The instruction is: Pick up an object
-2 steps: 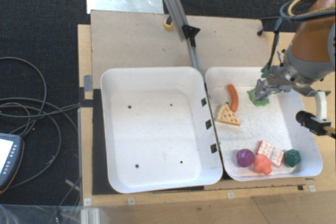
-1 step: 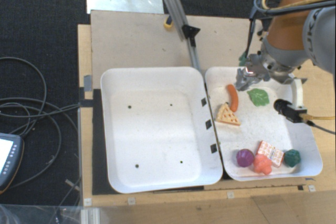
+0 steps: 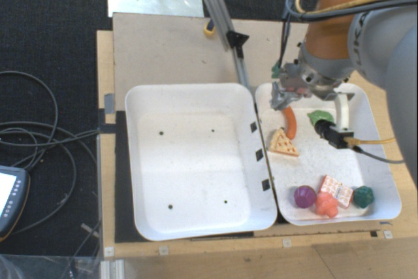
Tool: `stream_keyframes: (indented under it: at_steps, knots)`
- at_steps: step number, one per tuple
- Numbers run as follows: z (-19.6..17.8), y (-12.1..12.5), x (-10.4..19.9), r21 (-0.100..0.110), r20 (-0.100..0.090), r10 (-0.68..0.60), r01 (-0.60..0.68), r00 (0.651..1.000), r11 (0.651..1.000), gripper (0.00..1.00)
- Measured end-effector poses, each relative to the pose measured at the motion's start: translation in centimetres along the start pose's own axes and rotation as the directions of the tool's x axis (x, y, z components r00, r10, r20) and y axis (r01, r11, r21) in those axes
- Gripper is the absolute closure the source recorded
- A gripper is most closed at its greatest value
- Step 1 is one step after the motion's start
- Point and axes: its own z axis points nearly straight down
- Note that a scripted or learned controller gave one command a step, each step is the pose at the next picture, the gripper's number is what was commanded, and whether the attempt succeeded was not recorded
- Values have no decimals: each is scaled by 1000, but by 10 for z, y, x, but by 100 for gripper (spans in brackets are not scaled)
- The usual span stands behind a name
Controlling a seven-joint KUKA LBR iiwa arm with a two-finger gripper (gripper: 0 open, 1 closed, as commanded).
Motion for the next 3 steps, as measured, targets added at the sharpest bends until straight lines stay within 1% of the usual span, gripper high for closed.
stream_keyframes:
  at_steps: [1,2,3]
  knots:
    - [-12,15,46,-2,-1,0,0,1000,1000,100]
    - [-19,41,98,-2,-1,0,0,1000,1000,100]
    - [-18,40,94,1,2,3,-3,1000,1000,0]
